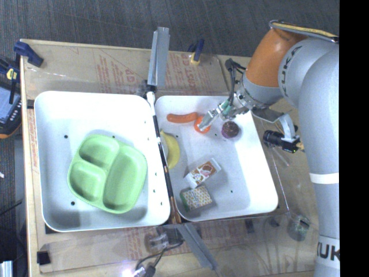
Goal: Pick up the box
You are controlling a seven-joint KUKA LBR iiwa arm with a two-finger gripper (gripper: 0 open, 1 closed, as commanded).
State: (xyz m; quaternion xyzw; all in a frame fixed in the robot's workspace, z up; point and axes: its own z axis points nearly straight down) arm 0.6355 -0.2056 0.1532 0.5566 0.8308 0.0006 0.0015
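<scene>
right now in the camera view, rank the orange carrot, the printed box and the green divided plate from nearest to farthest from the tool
1. Orange carrot: just left of the tool, at the right bin's far end.
2. Printed box: lower in the same bin, towards its near side.
3. Green divided plate: in the left bin, across the divider.

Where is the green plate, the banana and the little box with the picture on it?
Green plate (108, 173), camera view, on the ridge between its compartments.
Banana (171, 149), camera view, on its yellow middle.
Box (203, 173), camera view, on its printed top face.
</scene>
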